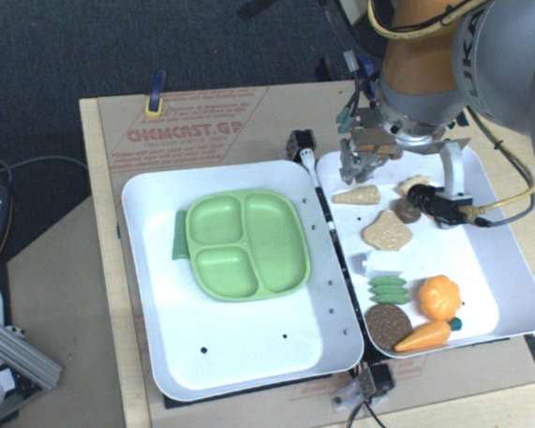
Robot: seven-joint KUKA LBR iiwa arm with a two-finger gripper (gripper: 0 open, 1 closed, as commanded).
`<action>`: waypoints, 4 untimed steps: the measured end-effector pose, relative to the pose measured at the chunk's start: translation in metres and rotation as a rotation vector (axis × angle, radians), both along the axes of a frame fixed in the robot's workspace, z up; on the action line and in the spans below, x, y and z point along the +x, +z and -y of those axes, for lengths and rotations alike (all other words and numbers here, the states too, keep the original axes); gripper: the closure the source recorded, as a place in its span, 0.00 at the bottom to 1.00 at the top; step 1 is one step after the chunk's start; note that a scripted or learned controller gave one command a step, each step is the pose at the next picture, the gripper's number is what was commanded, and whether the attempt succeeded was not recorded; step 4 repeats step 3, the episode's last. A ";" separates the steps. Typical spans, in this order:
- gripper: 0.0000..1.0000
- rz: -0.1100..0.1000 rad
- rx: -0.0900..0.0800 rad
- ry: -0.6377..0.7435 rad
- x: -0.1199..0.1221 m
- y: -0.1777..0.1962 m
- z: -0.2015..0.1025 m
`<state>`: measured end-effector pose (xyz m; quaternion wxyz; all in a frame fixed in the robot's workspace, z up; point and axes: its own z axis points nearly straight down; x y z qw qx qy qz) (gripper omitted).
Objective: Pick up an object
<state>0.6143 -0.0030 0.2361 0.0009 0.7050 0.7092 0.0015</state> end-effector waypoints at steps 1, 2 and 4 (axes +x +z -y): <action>1.00 -0.007 0.001 -0.001 0.001 -0.020 -0.051; 1.00 -0.005 0.000 -0.004 -0.001 -0.018 -0.058; 1.00 0.000 0.000 -0.005 0.006 -0.001 -0.060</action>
